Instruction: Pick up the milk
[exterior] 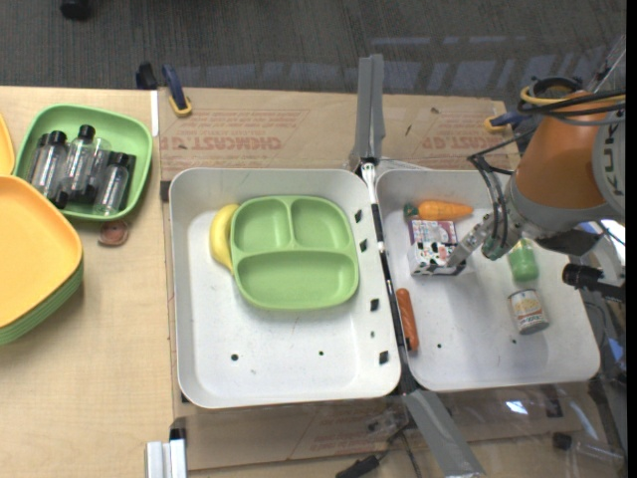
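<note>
The milk (431, 243) is a small white carton with a pink top and black cow patches, lying flat in the upper left of the right bin (478, 361). My gripper (465, 251) comes in from the right under the orange-banded wrist and sits low at the carton's right edge, by its lower right corner. It looks to be touching or just beside the carton. The carton rests on the bin floor.
In the right bin an orange carrot (445, 209) lies just behind the milk, with a green bottle (523, 264) and a small can (528, 312) to the right and a red sausage-like piece (406, 319) by the left wall. The left bin (279, 357) holds a green divided plate (295, 251) over a yellow item (219, 235).
</note>
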`<state>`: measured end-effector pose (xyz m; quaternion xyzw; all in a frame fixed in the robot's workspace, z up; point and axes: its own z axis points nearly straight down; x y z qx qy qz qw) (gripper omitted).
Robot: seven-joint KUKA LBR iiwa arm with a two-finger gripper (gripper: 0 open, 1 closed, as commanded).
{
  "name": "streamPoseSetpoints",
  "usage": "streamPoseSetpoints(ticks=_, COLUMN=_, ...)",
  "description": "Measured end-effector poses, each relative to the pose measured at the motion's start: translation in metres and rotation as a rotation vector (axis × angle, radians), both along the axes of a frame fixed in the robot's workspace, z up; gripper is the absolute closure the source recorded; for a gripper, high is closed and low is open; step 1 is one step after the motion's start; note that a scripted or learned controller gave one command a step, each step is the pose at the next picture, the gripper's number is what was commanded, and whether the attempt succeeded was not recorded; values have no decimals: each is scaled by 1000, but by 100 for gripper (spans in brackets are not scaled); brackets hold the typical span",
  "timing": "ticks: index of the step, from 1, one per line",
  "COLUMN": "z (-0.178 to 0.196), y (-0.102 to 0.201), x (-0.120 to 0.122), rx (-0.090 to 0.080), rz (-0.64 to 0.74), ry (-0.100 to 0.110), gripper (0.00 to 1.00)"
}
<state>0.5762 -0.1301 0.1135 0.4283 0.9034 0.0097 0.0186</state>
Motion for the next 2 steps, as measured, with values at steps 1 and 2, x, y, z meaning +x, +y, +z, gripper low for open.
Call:
streamPoseSetpoints(ticks=1, z=-1, y=3, x=8, rx=-14, rz=92, ry=9, gripper=100)
streamPoseSetpoints(ticks=2, z=0, y=23, x=37, rx=-26, rz=269, ry=2, gripper=100)
